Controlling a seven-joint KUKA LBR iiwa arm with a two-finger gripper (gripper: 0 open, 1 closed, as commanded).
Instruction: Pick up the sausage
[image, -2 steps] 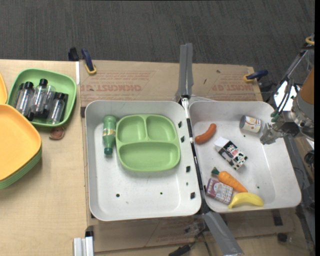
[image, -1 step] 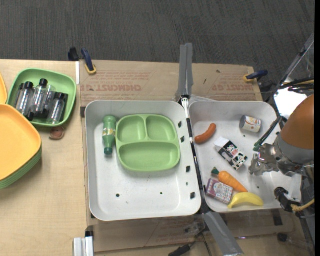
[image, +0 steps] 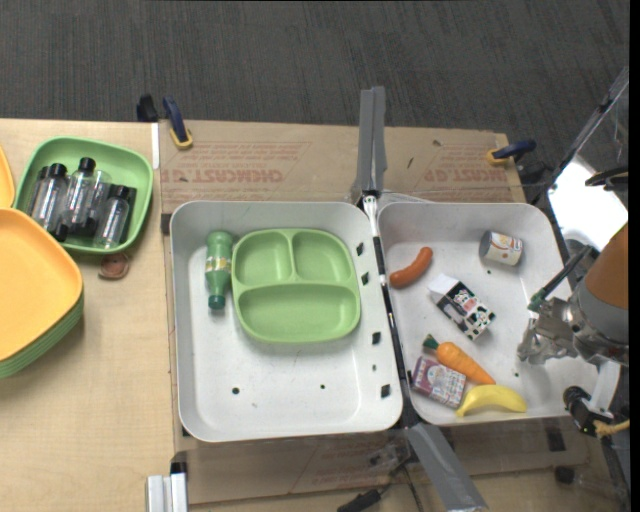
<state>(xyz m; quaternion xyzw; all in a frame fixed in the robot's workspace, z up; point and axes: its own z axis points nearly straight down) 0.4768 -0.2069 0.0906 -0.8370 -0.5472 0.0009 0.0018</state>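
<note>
The sausage (image: 411, 267) is a short orange-red link lying at a slant near the upper left of the right bin (image: 452, 213). My gripper (image: 541, 344) hangs at the bin's right side, well to the right of and below the sausage, above the bin floor. The arm comes in from the right edge.
The right bin also holds a small can (image: 502, 248), a black-and-white carton (image: 463, 308), a carrot (image: 464, 364), a pink packet (image: 437, 381) and a banana (image: 491, 401). In the left bin (image: 190, 300) lie a green divided plate (image: 296, 284) and a green bottle (image: 217, 268).
</note>
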